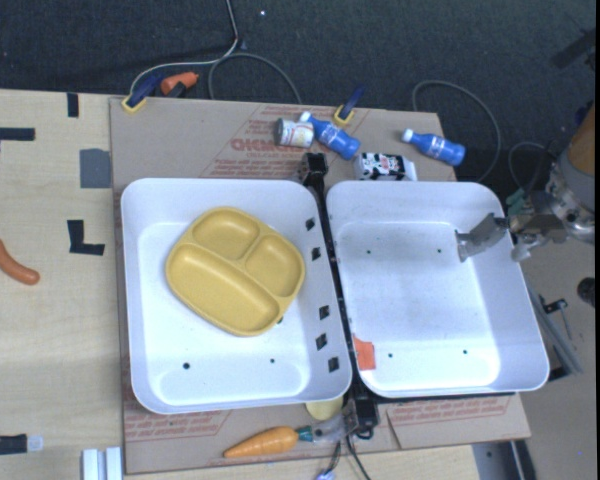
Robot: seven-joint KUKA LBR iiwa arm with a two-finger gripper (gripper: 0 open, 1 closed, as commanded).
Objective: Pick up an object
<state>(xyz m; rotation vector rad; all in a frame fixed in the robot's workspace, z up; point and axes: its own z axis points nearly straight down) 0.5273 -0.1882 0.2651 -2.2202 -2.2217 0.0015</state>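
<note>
A shallow white plastic bin (145, 298) sits on the left half of a brown cardboard sheet (200, 138) on the desk (40, 338), and everything else places itself around it. Inside that left bin, toward its upper middle, lies a yellow plastic divided plate (236, 269) with three compartments, flat on the bin floor. Touching the left bin's right wall is a second white bin (420, 298); a small orange tag (364, 353) rests on its floor close to the shared wall.

The grey gripper (477, 238) hangs over the far right rim of that second bin, well apart from the yellow plate — whether its fingers are spread or pressed together cannot be told from this angle, and nothing is seen between them.

Beyond the left bin's top right corner, on the cardboard, lie a small white bottle (294, 131) and a blue bottle (336, 138) just beside it, then a black-and-white packet (385, 166) and another blue bottle with a white cap (433, 146) farther right. Below the left bin's lower edge lies an orange toy carrot (262, 442). Well to the left of the bin, on the bare wooden desk, rests an orange-red toy sausage (12, 261). Above the bin's top left corner sits a yellow and orange clamp (160, 87).
</note>
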